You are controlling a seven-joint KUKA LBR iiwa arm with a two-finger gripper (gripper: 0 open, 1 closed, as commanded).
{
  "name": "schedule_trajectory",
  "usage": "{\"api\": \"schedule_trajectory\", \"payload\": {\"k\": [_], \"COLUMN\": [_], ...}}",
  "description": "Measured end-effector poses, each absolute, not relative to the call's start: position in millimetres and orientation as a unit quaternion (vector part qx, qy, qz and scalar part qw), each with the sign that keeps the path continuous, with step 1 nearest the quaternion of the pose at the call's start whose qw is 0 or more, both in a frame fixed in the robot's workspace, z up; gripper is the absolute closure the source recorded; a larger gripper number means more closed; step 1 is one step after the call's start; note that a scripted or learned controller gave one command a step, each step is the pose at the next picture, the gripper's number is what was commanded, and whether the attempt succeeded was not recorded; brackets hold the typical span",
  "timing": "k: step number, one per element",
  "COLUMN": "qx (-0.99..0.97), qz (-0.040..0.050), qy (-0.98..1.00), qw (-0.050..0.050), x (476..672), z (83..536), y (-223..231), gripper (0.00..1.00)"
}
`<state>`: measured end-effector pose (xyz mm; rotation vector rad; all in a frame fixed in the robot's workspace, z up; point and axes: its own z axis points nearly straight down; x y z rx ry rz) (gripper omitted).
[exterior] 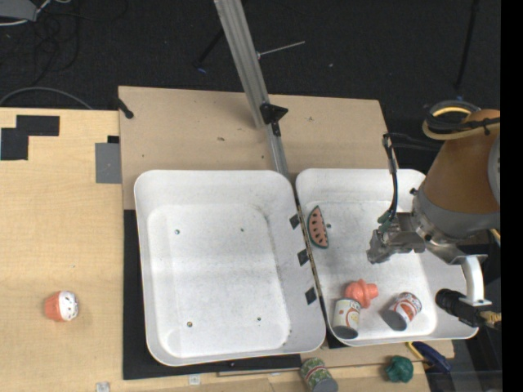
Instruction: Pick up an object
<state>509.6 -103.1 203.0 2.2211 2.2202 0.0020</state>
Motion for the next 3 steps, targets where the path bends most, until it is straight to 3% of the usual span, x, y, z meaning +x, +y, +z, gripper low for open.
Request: {"api": "schedule_trajectory", "payload": {"k": [1, 3], "qx": [0.707, 0.706], "qz": [0.0006, -0.0007], "qy": [0.707, 0.708], "qw": [0.001, -0.002], "x": [510.4, 517.9], "z": [244, 239], "y": [-104, -6], "gripper": [1.0, 1.0]}}
